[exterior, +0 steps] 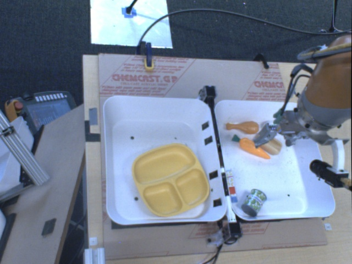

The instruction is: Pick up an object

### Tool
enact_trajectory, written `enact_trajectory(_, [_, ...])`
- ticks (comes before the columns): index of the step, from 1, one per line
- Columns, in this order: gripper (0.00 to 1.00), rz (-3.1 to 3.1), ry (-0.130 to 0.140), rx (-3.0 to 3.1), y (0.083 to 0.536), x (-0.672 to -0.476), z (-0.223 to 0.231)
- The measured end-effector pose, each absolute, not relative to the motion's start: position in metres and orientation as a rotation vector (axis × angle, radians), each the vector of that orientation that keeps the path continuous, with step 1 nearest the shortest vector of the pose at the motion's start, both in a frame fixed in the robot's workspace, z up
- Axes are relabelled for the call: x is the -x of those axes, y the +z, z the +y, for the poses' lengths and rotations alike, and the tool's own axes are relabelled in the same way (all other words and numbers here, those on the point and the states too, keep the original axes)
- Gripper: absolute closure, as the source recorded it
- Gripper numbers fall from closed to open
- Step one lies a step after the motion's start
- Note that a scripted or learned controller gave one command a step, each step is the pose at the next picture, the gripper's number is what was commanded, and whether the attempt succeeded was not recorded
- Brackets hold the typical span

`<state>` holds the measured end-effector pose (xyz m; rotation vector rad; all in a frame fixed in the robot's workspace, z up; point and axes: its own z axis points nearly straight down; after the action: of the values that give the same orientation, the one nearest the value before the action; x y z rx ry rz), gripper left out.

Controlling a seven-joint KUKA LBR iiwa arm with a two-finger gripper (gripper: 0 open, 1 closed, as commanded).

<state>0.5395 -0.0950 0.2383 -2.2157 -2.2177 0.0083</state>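
Note:
In the right bin (308, 199) lie an orange carrot (255, 149), a tan drumstick-shaped toy (242, 127), a pale tan piece (272, 146) and a small green-labelled can (253, 201) near the front edge. My gripper (266, 135) hangs low over the bin's far middle, right above the carrot's thick end and the pale tan piece, partly covering the latter. Nothing is visibly lifted off the bin floor.
A yellow divided plate (170, 179) lies in the left bin (126, 120). A black divider with clips (215, 147) runs between the bins. The arm's orange and grey body (330, 92) looms over the right bin's far right corner. A pendant (47, 110) sits at far left.

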Motion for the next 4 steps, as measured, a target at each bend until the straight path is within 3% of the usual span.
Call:
enact_trajectory(1, [0.00, -2.225, -0.001, 2.219, 0.243, -0.542, -0.095])
enact_trajectory(4, [0.00, -2.220, 0.003, 2.218, 0.083, -0.543, -0.092])
